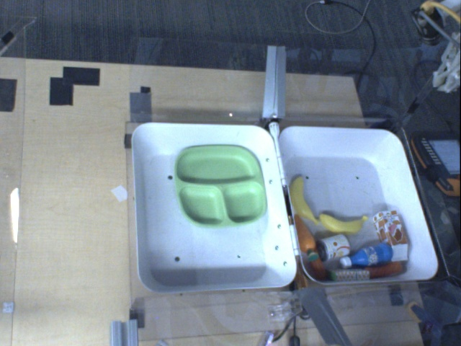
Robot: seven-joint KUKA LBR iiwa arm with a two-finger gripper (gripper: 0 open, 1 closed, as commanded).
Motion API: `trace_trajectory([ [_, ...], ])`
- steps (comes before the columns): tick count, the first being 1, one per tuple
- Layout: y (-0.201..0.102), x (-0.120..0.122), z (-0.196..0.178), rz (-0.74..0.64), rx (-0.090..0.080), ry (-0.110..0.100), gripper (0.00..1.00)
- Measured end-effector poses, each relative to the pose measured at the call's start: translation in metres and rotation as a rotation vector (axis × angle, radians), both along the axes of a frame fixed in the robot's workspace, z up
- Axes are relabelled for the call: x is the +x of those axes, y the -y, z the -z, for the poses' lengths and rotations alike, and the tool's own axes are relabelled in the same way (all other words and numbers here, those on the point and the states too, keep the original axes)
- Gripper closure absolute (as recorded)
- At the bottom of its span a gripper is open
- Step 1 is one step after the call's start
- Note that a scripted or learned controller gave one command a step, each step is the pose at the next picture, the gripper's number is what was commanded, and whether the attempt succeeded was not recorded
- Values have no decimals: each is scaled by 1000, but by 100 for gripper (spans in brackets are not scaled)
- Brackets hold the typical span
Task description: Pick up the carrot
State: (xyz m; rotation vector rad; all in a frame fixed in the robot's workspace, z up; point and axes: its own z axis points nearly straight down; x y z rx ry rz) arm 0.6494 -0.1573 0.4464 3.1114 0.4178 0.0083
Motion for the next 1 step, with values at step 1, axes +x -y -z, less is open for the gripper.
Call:
trace_trajectory([
  [1,-3,1,-11,-11,-1,4,100],
])
